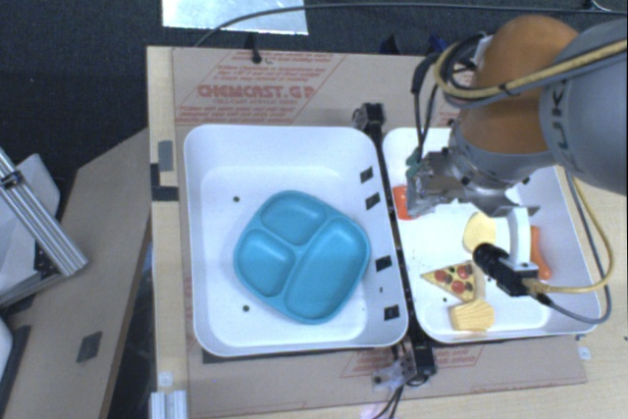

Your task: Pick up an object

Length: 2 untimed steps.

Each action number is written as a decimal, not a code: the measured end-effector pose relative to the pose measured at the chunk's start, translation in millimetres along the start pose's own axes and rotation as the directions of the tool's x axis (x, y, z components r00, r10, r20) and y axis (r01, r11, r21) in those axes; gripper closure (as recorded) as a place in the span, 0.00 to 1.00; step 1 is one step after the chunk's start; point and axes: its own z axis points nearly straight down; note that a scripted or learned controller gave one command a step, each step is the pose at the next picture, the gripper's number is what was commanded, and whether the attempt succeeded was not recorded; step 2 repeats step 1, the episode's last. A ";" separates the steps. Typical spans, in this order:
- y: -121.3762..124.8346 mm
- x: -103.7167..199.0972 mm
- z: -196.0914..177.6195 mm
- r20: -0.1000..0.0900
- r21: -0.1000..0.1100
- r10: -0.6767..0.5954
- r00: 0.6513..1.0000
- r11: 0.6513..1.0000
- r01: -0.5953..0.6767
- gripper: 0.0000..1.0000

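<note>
The right bin holds several toy foods. A pizza slice lies near its front, with a yellow crinkled piece just below it. Farther back are a pale yellow round piece and an orange stick to its right. A red-orange piece lies against the bin's left wall. My gripper hangs low over the bin's left part, right beside the red-orange piece; the wrist hides what lies under it.
The left bin holds a blue divided plate. Black clips line the wall between the bins. The grey arm and its orange band cover the right bin's back. A black plug with a yellow cable hangs over the pizza slice.
</note>
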 end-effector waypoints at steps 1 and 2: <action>-4.2 54.5 -4.2 0.000 -0.001 -0.001 1.000 1.000 0.001 1.00; -4.2 54.5 -4.2 0.000 -0.001 -0.001 1.000 1.000 0.001 1.00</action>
